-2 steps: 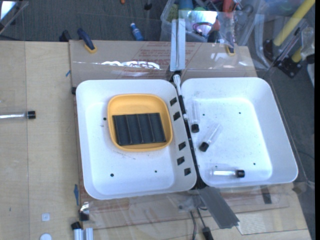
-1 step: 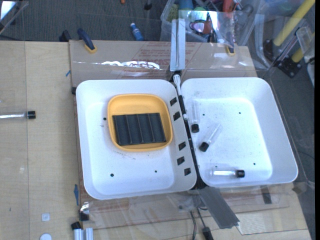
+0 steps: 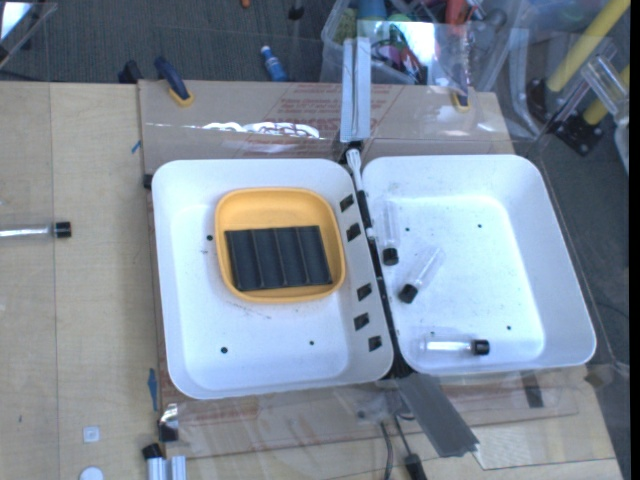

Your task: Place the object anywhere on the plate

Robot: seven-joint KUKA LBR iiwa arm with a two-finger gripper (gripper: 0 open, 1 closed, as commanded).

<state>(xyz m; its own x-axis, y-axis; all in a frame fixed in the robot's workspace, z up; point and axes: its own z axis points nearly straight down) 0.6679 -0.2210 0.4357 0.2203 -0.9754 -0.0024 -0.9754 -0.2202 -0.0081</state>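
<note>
Tabletop point(image 3: 70, 368): light wood, carries two shallow white bins side by side, touching at centre. Left bin point(image 3: 190, 358), right bin point(image 3: 560, 318). Clear tube with black cap point(image 3: 35, 231) lies on bare wood at far left, well apart from bins. Cardboard sheet point(image 3: 250, 108) behind bins.

The clear box point(image 3: 440, 18) of bright odds and ends behind the bins is cut off by the top edge, and its contents blur together; I can't name a single piece. The dark ridged block point(image 3: 277, 257) covers most of the yellow plate's point(image 3: 280, 206) floor. A clear tube point(image 3: 35, 231) runs off the left edge. At the bottom edge, small capped things point(image 3: 163, 458) are cropped, too small to identify.
</note>
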